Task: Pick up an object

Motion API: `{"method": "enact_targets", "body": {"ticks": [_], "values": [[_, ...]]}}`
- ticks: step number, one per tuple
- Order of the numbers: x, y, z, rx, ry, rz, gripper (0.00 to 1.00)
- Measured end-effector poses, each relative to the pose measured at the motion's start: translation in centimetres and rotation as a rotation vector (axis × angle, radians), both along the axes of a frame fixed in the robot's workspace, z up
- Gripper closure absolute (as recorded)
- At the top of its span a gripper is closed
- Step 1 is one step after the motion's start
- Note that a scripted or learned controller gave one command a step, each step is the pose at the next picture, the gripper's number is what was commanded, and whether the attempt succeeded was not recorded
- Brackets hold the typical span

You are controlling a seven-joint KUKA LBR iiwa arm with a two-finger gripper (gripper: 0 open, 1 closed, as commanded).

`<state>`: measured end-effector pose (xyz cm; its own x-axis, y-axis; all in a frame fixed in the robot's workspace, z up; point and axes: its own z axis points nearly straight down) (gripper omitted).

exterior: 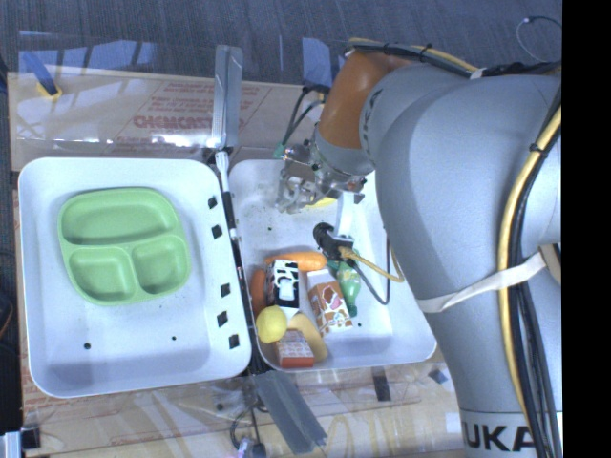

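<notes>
Grey arm [458,218] looms closest, its pincer [301,191] low at the right bin's [406,337] twelve o'clock; whether it grips anything I cannot tell. Nothing seems lifted yet. Toward six o'clock the carrot [301,260] lies with its long axis three-to-nine, above the lemon [271,324].

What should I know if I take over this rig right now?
End effector: low over the far end of the right bin; nothing seen in it, finger state unclear.
Objects: piled at that bin's near end: lemon, carrot, small carton, others.
Left bin: holds a green tray.
Done: nothing picked yet.
Left: move to the pile, grasp one item, lift.
</notes>
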<state>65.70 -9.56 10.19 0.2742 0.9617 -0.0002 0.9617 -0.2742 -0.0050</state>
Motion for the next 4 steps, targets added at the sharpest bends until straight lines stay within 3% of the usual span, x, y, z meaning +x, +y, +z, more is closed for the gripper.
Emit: {"method": "enact_targets", "body": {"ticks": [1,2,3,4], "values": [[0.0,0.1,0.0,0.000,0.001,0.002,0.00],[0.0,0.2,1.0,0.000,0.001,0.008,1.00],[0.0,0.2,1.0,0.000,0.002,0.010,0.00],[-0.1,-4.2,-1.0,0.001,-0.001,0.004,0.00]]}}
